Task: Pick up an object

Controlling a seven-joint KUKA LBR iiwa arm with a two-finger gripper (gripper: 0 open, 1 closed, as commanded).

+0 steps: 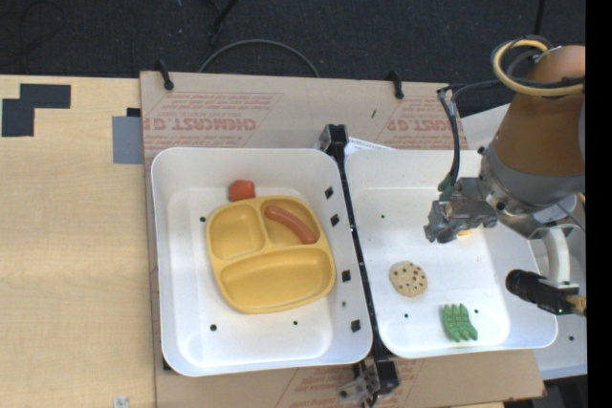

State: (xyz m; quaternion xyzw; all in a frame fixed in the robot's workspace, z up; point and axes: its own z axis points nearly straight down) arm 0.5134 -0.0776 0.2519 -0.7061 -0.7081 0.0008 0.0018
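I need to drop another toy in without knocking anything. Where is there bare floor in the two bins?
Right bin: bare along the far wall, above the gripper; crowded near the cookie and green item. Left bin: the yellow tray takes the middle, with the sausage in it and the red piece beside it; bare strips run along its left and near walls.
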